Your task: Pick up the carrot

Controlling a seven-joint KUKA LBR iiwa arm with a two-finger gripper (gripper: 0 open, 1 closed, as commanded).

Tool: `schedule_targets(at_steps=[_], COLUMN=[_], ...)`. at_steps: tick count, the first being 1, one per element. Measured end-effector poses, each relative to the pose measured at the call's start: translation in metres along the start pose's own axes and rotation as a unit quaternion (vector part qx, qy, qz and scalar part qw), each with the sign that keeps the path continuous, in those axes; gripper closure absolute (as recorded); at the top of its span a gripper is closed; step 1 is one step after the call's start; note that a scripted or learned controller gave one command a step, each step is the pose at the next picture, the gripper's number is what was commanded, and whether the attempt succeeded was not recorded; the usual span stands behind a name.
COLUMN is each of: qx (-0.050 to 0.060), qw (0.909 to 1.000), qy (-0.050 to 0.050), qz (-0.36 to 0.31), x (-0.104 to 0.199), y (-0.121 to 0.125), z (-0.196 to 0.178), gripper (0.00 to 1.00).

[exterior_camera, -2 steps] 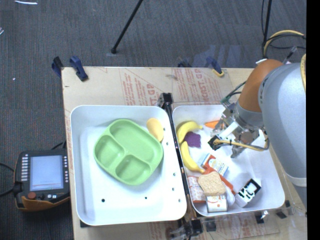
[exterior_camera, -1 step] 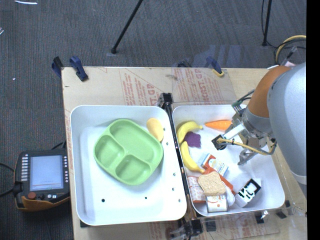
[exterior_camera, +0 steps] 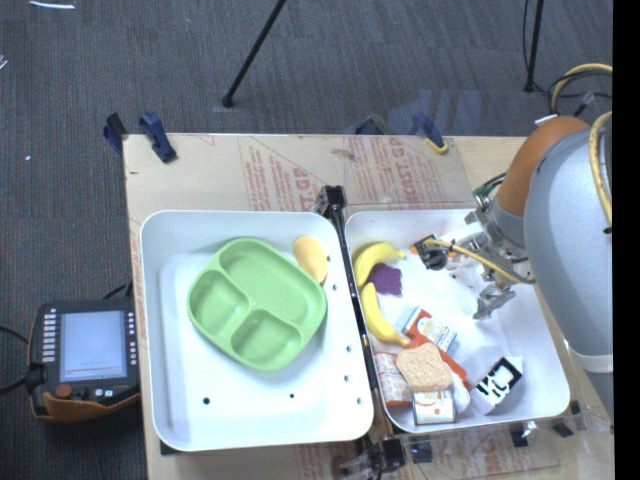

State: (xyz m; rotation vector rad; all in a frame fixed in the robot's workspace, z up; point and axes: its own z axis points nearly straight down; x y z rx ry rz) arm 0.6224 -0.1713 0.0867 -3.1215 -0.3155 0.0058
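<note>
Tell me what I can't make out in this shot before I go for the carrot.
- Carrot: a thin orange strip in the right bin; the cracker and small carton cover most of it.
- Gripper: too small and blurred in the camera view to tell the finger state.
- Arm: cut off by the right edge.
- Purple item beside the banana: too small to identify.

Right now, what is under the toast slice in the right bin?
Toast lies on the carrot, whose orange end sticks out rightward, and a carton. The carrot's rest is covered.
</note>
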Motion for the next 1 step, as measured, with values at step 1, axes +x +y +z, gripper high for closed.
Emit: schedule_targets(at_steps=[1], qx=[0.0], qw=[1.0], qy=[-0.001], qz=[-0.007], x=[-0.0483], y=[0.0332], z=[0.0002], gripper=[0.0])
